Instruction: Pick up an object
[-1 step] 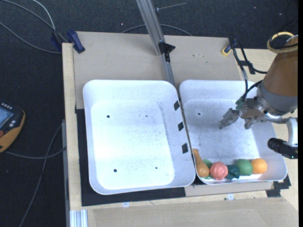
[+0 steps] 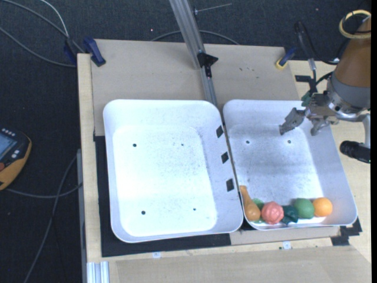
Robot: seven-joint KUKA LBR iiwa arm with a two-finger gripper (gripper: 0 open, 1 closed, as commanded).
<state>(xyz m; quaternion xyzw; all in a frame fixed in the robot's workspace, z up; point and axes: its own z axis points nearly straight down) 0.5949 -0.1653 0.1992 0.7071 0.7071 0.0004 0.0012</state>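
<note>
The gripper hangs over the far right part of the right bin, its two fingers spread apart with nothing between them. The objects lie well apart from it, bunched along that bin's near edge: an orange carrot-like piece at the left, a pink ball just beside it, a dark teal item whose shape is hard to make out, then a green ball and an orange ball. The left bin sits alongside, touching the right one.
</note>
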